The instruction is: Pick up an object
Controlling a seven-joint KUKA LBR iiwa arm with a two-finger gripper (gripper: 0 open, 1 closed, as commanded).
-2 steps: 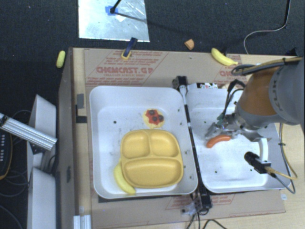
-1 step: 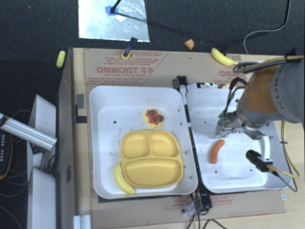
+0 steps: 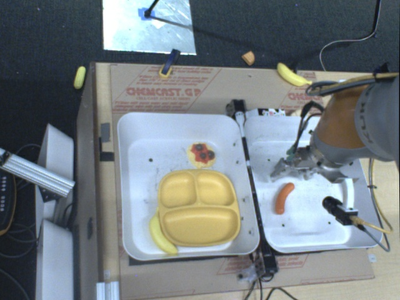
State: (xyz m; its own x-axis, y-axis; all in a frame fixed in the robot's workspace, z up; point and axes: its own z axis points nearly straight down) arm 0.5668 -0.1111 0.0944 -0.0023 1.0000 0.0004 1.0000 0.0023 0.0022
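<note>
Left bin: yellow divided tray at centre; yellow banana lying against the tray's near-left edge; small pizza toy with red topping just beyond the tray's far side. All three untouched.

Right bin: orange-red sausage flat on the floor, left of centre, tilted slightly. Likeliest thing for picking, judging by closeness to the arm.

Gripper low over the right bin, just beyond the sausage on its far side and apart from it. Nothing seen between the fingers. Whether apart or together: cannot tell, the wrist and metal parts crowding the spot.

Farther right: arm, grey with orange band, reaching in over the bin's far-right part.

Task status: not done. Nothing lifted. Remaining, by judgement: line up over the sausage, close on it, raise it off the floor.
</note>
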